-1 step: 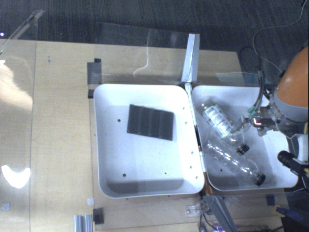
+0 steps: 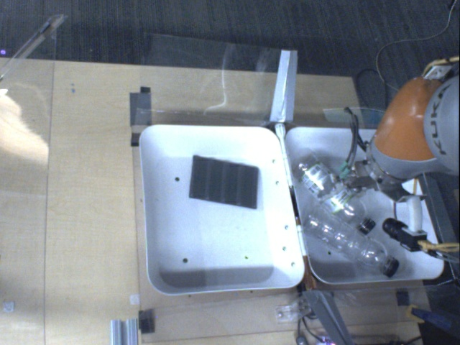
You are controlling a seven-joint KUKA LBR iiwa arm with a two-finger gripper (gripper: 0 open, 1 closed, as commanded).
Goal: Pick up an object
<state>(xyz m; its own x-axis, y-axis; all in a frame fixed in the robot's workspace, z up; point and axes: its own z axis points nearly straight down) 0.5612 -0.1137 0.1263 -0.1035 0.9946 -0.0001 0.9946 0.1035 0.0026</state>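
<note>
Two clear plastic bottles lie in the right bin (image 2: 431, 268). The upper bottle (image 2: 323, 185) slants from near the bin's left wall toward the middle; the lower bottle (image 2: 352, 241) runs toward the bottom right corner, its dark cap at the end. The hand (image 2: 357, 180) sits just above the upper bottle's lower end, possibly touching it; its opening cannot be told. A dark ribbed pad (image 2: 223, 182) lies in the left bin (image 2: 215, 268) on the wooden surface (image 2: 79, 214).
</note>
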